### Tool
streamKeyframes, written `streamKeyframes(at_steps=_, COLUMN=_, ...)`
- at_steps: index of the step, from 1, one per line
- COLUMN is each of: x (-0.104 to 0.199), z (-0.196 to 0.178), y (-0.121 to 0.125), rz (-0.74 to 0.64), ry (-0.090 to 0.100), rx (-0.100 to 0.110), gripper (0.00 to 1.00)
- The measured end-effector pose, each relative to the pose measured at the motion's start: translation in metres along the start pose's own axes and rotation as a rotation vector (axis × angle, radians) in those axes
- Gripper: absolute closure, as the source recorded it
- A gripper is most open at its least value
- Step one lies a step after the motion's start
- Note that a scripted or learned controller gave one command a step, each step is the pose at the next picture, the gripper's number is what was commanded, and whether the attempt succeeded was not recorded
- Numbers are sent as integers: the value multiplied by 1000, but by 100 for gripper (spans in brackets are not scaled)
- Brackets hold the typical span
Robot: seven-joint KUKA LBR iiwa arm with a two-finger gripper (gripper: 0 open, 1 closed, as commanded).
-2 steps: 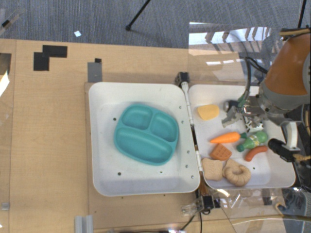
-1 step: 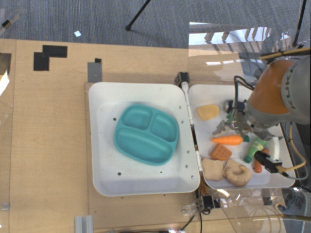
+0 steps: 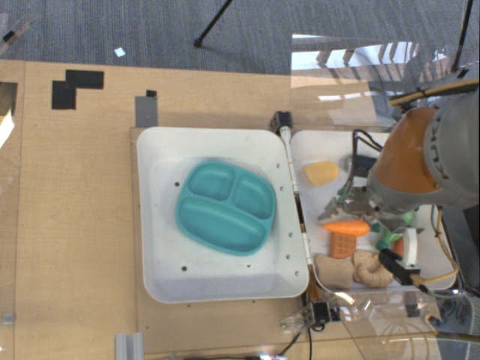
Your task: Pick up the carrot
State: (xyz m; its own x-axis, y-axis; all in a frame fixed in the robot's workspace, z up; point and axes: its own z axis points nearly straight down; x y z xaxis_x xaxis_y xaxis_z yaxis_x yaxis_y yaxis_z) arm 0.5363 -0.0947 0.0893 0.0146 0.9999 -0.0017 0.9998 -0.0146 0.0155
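Observation:
The carrot (image 3: pixel 346 229) is an orange stick lying crosswise in the right bin (image 3: pixel 315 150), near its middle. Its green top (image 3: pixel 388 238) points right, partly under the arm. My gripper (image 3: pixel 346 208) hangs just above the carrot, at its upper edge, below the orange band (image 3: pixel 403 163) of the wrist. The wrist hides much of the gripper, and I cannot make out whether it touches the carrot.
In the right bin a yellow wedge (image 3: pixel 321 173) lies at the back left. An orange block (image 3: pixel 342 247) sits just under the carrot, with tan bread-like pieces (image 3: pixel 352 271) at the front. The left bin (image 3: pixel 161 276) holds a teal divided plate (image 3: pixel 226 207).

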Motion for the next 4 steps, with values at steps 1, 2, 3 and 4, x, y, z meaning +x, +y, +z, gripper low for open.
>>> streamKeyframes(at_steps=1, x=9, z=-1, y=-34, rz=64, ry=-1, rx=-5, gripper=0)
streamKeyframes(at_steps=2, x=3, z=-1, y=-42, rz=-201, ry=0, rx=-7, gripper=0)
streamKeyframes(at_steps=3, x=5, z=-13, y=-38, rz=-207, ry=2, rx=-14, gripper=100)
streamKeyframes(at_steps=4, x=49, z=-98, y=-1, rz=-24, ry=3, rx=6, gripper=100)
